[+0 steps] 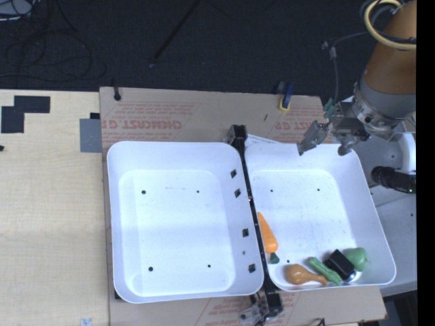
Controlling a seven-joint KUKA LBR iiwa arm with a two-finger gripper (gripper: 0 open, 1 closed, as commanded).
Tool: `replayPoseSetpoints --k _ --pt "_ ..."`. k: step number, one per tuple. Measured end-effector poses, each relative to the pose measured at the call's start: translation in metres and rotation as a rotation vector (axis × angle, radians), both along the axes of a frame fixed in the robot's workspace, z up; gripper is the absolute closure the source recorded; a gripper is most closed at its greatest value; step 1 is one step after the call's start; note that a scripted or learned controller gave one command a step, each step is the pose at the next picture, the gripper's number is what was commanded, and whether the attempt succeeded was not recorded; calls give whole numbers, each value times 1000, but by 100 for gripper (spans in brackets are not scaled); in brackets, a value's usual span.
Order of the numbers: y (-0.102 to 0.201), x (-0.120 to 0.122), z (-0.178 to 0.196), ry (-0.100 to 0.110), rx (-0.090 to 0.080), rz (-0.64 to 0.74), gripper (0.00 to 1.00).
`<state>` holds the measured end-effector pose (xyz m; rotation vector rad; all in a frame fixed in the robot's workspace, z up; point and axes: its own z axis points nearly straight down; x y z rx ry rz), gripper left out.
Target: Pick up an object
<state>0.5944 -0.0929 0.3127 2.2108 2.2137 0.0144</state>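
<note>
My gripper [328, 143] hangs above the far edge of the right bin [319, 161], its two fingers spread open with nothing between them. An orange carrot-shaped object [266, 232] lies by the right bin's left wall. Along the near edge lie a tan pear-shaped object [300, 274], a green elongated object [323, 269], a black block [339, 263] and a green rounded object [356, 256]. All of these are well away from the gripper, toward the near side.
The left bin [122, 182] sits beside the right one, with a black clip divider [246, 202] between them. Both rest on a cardboard sheet [177, 114]. A blue-and-yellow clamp [285, 96] stands at the cardboard's far edge.
</note>
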Motion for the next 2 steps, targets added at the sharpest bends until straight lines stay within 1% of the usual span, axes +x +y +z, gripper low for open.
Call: replayPoseSetpoints --k 1,2 --pt "77 49 -134 26 6 6 0" --pt "-8 2 -148 24 1 -9 0"
